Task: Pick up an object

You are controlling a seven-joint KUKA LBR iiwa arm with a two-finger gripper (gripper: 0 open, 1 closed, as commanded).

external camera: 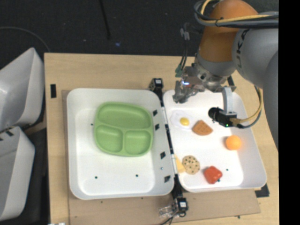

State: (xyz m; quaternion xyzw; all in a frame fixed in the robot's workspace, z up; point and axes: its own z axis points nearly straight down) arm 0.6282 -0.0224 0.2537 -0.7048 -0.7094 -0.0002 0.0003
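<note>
Camera view has the hand (182, 96) low over the right bin (248, 170)'s far-left corner; whether it is spread I cannot tell. Just nearer lies the fried egg (183, 121), probably light, flat, slippery plastic; pinch across the raised yolk.

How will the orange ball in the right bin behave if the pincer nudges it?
The orange ball looks round and smooth, so it will probably roll when nudged. It sits apart from the other items, so little would stop it before the right bin wall.
</note>
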